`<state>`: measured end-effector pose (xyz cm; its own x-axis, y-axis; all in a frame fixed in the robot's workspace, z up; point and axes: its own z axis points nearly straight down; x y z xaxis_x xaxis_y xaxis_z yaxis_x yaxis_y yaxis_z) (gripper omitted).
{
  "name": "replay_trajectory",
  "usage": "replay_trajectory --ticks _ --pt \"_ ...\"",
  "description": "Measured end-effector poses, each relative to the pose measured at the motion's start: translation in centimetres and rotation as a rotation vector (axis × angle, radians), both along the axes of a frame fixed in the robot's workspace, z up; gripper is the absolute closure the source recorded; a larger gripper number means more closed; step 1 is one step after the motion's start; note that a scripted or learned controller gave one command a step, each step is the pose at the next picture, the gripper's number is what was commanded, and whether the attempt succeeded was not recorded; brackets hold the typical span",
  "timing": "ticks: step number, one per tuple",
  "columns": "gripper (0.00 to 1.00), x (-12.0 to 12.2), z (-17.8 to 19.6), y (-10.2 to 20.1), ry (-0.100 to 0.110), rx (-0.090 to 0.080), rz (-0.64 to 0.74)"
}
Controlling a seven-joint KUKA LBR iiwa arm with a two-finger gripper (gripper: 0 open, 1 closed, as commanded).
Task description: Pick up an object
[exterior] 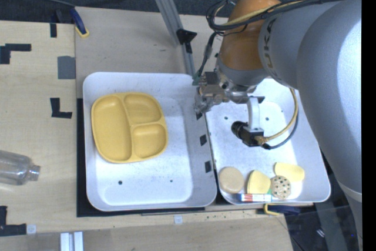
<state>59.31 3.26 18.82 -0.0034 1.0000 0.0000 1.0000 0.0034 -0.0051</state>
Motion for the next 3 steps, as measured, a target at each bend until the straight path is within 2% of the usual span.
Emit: replay_trajectory --ticks 1,2,3 --pt "1.00 -4.4 0.0 1.5 0.001 -0.001 -0.002" --pt "1.00 -7.0 0.0 -2.2 0.000 -0.002 -0.006" --pt "1.00 -10.7 0.0 -5.0 0.001 -0.001 -0.007"
